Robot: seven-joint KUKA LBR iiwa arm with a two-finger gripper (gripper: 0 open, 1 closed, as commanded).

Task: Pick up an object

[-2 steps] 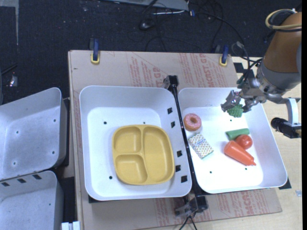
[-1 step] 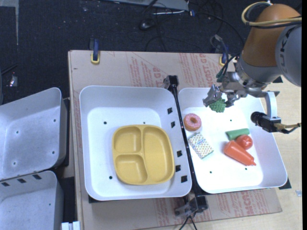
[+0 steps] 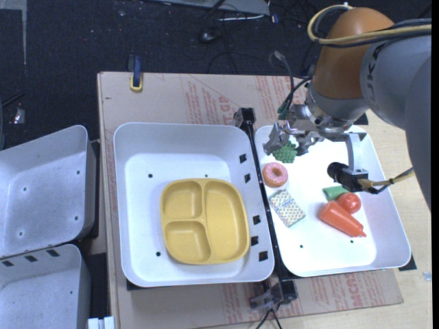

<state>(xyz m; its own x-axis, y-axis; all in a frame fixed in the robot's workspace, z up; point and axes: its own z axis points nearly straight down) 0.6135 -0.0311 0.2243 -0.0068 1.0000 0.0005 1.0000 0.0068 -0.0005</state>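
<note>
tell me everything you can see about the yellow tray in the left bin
The yellow tray looks like smooth moulded plastic, a rounded rectangle with three compartments: two along the top and one wider below. It lies flat, slightly turned, on the floor of the left bin, lower right of centre. It holds nothing.

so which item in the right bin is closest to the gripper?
The green broccoli-like piece, right at the gripper near the bin's top-left corner. The pink donut, patterned packet and carrot lie farther down.
</note>
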